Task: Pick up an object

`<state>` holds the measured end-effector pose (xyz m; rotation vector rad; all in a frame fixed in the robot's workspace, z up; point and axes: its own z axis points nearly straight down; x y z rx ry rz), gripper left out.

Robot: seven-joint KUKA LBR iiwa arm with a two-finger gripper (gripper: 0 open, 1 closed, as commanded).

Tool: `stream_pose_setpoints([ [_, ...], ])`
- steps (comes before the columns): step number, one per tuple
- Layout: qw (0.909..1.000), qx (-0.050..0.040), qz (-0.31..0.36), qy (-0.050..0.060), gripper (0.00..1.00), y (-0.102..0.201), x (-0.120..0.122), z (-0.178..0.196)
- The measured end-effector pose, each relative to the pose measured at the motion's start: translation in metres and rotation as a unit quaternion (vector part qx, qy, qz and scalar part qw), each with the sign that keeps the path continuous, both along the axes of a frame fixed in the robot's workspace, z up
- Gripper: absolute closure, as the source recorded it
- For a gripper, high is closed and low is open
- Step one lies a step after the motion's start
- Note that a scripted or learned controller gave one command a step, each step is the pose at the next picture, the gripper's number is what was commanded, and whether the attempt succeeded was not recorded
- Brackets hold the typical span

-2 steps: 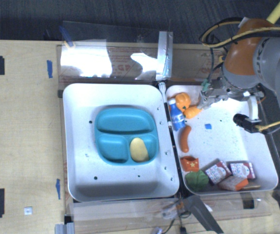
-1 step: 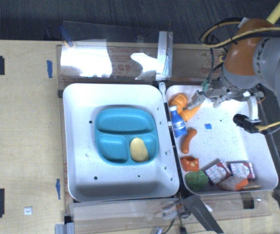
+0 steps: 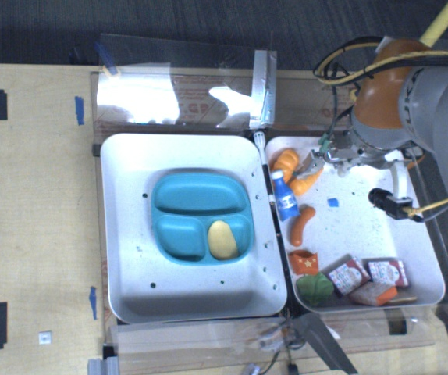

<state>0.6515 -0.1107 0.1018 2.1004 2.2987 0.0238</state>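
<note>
— Where was your two-finger gripper [image 3: 315, 162] at that moment?

— In the upper left of the right white bin [image 3: 423, 244], just beside the orange carrot-shaped toy [image 3: 305, 181] and the rounded orange toy [image 3: 286, 162]. You could not tell whether it was open or closed, nor whether it held anything.

— And the rest?

— Below them lay your blue-labelled bottle [image 3: 284, 197] along the bin's left wall, then a red-orange sausage toy [image 3: 301, 223]. In the left white bin [image 3: 122, 209], a teal divided tray [image 3: 197, 209] held a yellow egg-shaped toy [image 3: 222, 240] in its lower right compartment.
</note>
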Motion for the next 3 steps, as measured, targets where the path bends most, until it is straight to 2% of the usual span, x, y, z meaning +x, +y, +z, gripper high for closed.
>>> stream_pose_setpoints([
  [1, 1.0000, 0.0014, 0.000, -0.003, 1.00, 0.002, 0.002, 0.009],
  [2, 1.0000, -0.0033, -0.004, -0.005, 0.00, -0.006, 0.003, 0.012],
  [3, 0.9998, 0.0025, 0.016, 0.012, 0.00, -0.024, 0.017, 0.084],
])
